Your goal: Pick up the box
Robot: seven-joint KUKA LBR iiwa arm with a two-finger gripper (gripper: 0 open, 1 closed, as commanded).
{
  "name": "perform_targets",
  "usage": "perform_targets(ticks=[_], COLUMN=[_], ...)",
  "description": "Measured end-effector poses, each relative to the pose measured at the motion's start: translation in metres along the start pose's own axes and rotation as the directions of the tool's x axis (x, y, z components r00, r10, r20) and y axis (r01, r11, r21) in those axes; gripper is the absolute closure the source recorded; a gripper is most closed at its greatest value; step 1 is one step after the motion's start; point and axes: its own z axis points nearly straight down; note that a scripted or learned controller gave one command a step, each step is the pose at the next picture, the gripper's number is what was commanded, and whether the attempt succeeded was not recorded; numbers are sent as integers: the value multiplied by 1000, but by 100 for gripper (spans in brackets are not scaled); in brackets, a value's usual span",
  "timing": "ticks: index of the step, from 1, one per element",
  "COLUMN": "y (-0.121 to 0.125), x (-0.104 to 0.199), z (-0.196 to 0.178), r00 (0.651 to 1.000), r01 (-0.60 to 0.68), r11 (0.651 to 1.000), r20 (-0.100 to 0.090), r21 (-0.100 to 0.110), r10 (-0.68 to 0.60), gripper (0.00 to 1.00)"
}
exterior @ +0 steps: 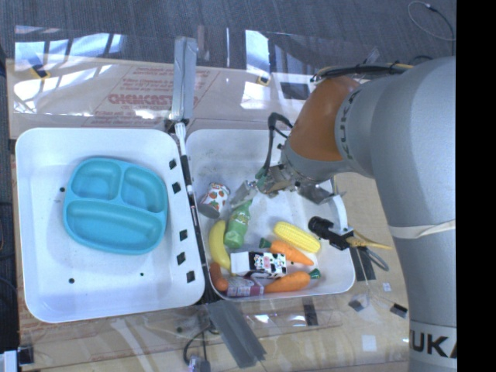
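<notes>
Item: small white carton box with black cow-pattern print (263,263), lying on its side in the lower centre of the right-hand shallow white bin (232,142). It is sitting wedged between neighbours: a yellow banana (218,244) to its left, an orange plastic carrot (293,253) at its upper right, a second orange carrot (288,283) just below it, and a yellow corn cob (297,236) above.

Item: end effector (260,183), hanging over the upper middle of the same bin, above a green plastic bottle (237,225) and beside a round red-and-white ball (215,196). Whether it is parted or closed cannot be told, and nothing is visibly sitting in it.

Item: left-hand white bin (31,231), carrying a blue sectioned plastic tray (116,206).

Handling note, as judgement: the approach is looking incomplete, the end effector standing apart from the box. A good grasp is likely calling for travel toward the frame's bottom, a descent centred on the carton, and closing across its short sides, so the carrots and banana are not getting caught.
</notes>
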Motion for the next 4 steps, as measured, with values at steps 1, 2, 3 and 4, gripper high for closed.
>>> perform_targets(ticks=[1,2,3,4], y=[75,-34,33,-23], x=[30,53,45,58], z=[-2,0,2,1], r00=[1000,964,955,976], r01=[-28,-265,-297,-218], r11=[1000,964,955,976], r20=[3,1,1,0], r21=[-5,0,7,0], r10=[28,265,297,218], gripper=[0,0,0,0])
